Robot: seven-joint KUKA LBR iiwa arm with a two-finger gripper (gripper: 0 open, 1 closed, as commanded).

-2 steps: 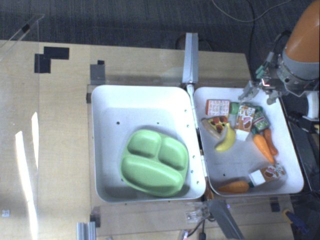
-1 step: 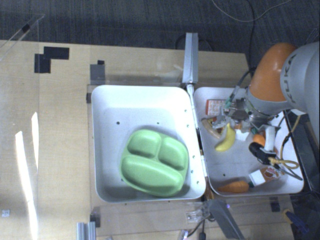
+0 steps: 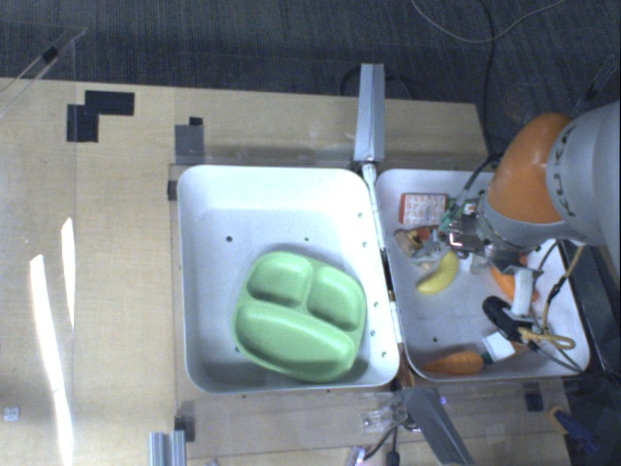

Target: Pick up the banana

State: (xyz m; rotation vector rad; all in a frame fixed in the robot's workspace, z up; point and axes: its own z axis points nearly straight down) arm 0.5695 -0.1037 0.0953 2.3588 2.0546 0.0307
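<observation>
Yellow banana (image 3: 439, 274) — right bin (image 3: 437, 343), tilted

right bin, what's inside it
A banana, a red-and-white packet, an orange carrot-like item and small clutter. The arm covers the bin's right side, hiding whatever lies there.

We count two white bins (image 3: 199, 289), one green divided tray (image 3: 301, 314), one banana (image 3: 439, 275), one carrot (image 3: 452, 362), and one small red-and-white packet (image 3: 423, 208).
</observation>
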